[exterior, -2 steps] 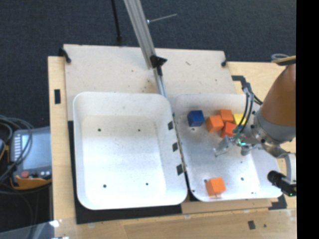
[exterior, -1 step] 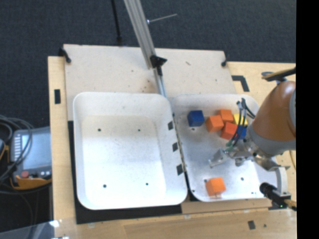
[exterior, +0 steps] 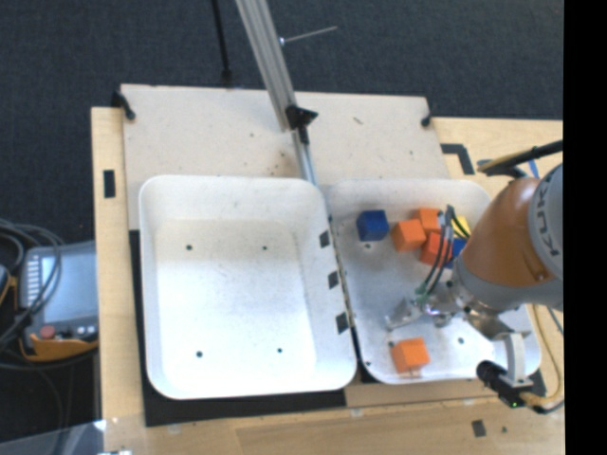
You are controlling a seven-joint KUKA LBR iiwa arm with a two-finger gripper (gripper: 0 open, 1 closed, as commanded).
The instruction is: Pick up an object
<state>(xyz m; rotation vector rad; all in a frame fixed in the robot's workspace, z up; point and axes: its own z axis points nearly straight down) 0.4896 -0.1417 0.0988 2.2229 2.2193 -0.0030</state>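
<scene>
Nearest the camera, the grey arm with its orange band comes in from the right and bends down over the right bin. At its tip is the gripper, hanging low above the bin floor, between the blocks at the far side and the lone block at the near side. Whether the gripper is spread or pressed together, I cannot tell, because it looks small and blurry from up here. No block can be seen inside it. 2 white bins sit side by side on the bench. The left bin is wide and shows its speckled white floor. The right bin has the blocks in it. I count 1 blue block near the far left part of that bin. Just to its right is 1 orange block, and beside that are more orange blocks bunched close together and partly hidden by the arm, so I cannot count them well. A bit of blue peeks out by them next to the arm too. 1 more orange block sits alone near the front edge of the right bin, just below the gripper and not touching it. 1 long silver bar slants up from between the bins toward the top.
</scene>
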